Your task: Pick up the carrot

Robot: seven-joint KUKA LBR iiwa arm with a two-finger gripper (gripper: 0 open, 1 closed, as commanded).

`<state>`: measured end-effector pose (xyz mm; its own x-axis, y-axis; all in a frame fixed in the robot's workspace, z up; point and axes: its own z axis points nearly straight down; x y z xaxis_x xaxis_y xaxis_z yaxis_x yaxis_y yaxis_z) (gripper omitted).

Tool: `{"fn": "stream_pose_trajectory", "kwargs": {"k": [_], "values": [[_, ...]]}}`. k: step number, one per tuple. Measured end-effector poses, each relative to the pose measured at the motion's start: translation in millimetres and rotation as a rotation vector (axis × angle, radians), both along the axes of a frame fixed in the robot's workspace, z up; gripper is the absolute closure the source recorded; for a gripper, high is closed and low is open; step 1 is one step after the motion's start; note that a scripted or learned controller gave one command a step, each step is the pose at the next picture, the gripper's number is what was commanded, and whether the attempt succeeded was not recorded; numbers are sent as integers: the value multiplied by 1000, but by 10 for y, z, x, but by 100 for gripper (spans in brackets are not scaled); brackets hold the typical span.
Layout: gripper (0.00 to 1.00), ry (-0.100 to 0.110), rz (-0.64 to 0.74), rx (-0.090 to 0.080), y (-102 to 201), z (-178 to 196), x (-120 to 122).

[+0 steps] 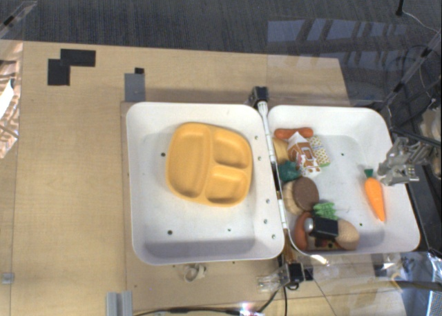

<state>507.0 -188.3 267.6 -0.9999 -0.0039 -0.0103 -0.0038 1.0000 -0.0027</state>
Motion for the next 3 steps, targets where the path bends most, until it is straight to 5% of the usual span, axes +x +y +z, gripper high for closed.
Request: {"fn": "stream_pose_trajectory", "kwargs": {"k": [1, 3], "values": [[0, 1, 114, 0, -109, -1688, 187], [0, -15, 35, -5, -97, -1759, -86]]}}
